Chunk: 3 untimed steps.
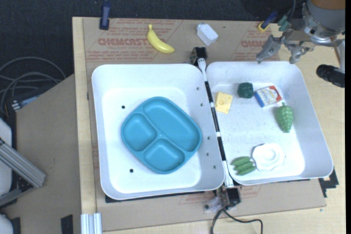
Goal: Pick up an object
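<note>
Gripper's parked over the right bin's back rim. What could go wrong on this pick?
1. The gripper hangs at the right bin rim; a straight descent may strike the rim.
2. The small carton sits close to the dark green piece, so fingers may nudge both.
3. The green pods touch the white fried egg; grasping one may drag the other.

right bin [312, 134] middle open, toys ringing it

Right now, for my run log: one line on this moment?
gripper: open, above right white bin's far rim | holding: nothing | green broccoli-like toy: in bin
</note>
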Tool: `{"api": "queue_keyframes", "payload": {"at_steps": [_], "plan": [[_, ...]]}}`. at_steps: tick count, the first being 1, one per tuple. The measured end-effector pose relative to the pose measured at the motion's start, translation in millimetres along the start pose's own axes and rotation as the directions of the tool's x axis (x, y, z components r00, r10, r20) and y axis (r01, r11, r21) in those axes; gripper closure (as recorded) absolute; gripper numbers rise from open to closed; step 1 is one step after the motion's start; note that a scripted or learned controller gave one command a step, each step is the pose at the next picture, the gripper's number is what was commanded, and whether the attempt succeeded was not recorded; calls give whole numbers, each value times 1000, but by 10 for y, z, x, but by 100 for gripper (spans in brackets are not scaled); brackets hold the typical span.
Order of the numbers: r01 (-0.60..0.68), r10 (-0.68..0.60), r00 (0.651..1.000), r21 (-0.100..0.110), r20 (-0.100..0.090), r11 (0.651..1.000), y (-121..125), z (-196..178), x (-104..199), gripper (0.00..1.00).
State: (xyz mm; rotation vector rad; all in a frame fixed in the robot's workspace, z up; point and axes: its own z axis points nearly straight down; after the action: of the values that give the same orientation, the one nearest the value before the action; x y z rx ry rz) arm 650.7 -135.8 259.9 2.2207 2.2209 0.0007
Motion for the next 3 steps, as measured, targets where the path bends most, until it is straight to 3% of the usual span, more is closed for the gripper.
{"api": "queue_keyframes", "payload": {"at_steps": [1, 2, 3], "plan": [[1, -1, 1000, 3, -1, 1000, -76, 897, 225, 0], [1, -1, 1000, -7, 1, 1000, -87, 1707, 45, 0], [-1, 1, 1000, -7, 6, 1000, -87, 1601, 22, 100]]}}
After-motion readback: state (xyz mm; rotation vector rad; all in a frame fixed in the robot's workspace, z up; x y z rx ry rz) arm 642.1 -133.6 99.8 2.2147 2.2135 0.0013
